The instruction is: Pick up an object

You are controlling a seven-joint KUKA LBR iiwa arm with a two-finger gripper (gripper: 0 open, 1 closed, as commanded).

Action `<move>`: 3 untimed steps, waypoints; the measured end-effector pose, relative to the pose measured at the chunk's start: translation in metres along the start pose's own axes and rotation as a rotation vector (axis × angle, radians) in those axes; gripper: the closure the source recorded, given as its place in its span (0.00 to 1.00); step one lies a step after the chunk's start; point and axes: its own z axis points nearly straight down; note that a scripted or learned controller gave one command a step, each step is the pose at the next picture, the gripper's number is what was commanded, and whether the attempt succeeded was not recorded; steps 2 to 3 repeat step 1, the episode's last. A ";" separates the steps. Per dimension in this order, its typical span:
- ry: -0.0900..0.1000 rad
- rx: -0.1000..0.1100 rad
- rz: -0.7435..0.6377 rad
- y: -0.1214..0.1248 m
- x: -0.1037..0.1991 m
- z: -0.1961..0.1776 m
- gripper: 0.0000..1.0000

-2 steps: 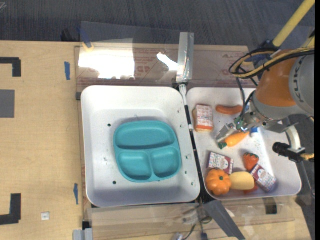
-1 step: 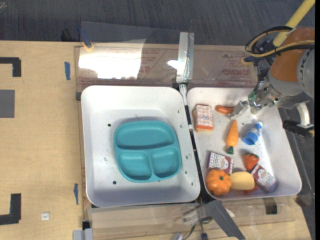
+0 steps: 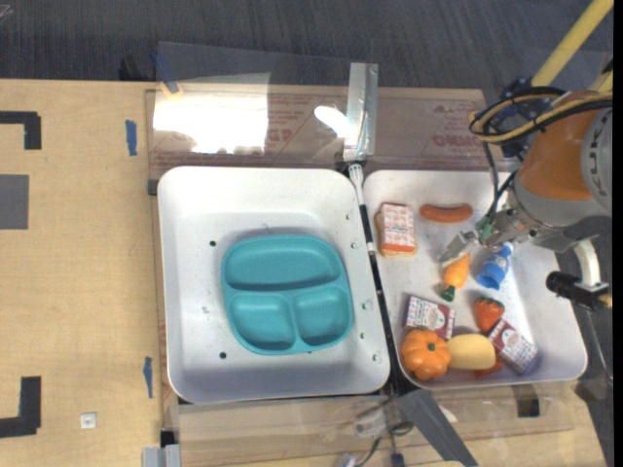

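One fixed camera looks down slantwise on both bins (image 3: 185, 261); mid-distance.

The arm (image 3: 574, 163) is cut off by the right edge, so its upper part is out of view. The hand (image 3: 465, 246) is small and blurred, and its state cannot be read. A small carton (image 3: 428, 315) is partly hidden behind the orange pumpkin (image 3: 425, 354). The print on the cartons is too small to read. The counter (image 3: 68, 261) is cut off at the left edge.
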 end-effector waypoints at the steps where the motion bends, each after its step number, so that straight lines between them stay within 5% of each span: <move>1: -0.004 -0.006 0.001 0.002 -0.002 -0.011 1.00; 3: -0.004 -0.006 0.001 0.002 -0.002 -0.011 1.00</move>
